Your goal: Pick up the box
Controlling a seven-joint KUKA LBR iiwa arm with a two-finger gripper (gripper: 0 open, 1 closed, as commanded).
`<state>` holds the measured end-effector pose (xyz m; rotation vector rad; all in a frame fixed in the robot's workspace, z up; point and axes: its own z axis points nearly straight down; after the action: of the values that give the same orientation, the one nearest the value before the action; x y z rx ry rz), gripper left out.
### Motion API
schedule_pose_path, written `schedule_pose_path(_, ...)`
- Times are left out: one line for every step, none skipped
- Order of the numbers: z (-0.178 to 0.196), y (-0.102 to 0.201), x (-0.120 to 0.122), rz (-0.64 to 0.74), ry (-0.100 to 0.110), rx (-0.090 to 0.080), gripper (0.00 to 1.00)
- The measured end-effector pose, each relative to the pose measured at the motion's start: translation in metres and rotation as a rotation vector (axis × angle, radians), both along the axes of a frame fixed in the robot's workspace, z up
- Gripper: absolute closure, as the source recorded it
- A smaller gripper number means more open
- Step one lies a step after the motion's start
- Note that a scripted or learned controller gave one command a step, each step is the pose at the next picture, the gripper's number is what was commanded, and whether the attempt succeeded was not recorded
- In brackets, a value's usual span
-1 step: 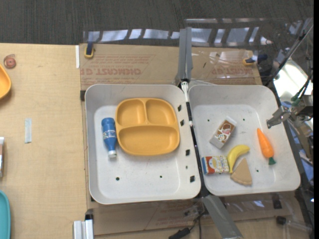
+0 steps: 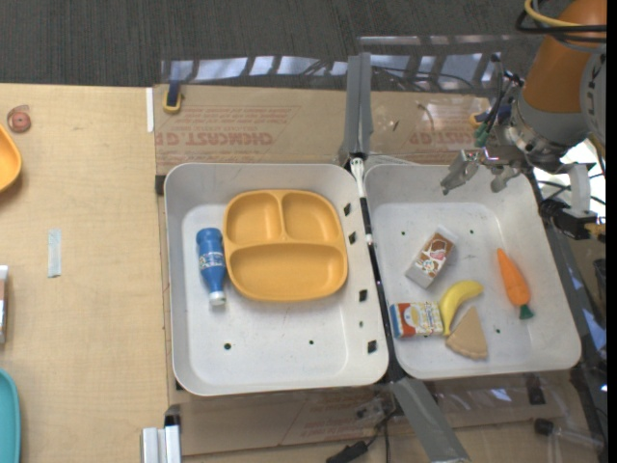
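A small box with a brown and white picture lies tilted in the middle of the right bin. A second small carton, red and white, lies flat near that bin's front left. My gripper hangs over the back edge of the right bin, up and to the right of the box and well apart from it. Its two fingers are spread and nothing is between them.
In the right bin also lie a banana, a tan bread slice and an orange carrot. The left bin holds a yellow divided plate and a blue bottle.
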<state>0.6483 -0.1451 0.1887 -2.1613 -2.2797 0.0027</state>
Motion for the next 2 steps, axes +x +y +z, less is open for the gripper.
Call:
schedule_pose_path(-0.049,0.045,-0.089,0.171,0.003,0.002,0.00)
schedule_pose_path(-0.098,0.044,-0.122,0.145,0.002,0.002,0.00)
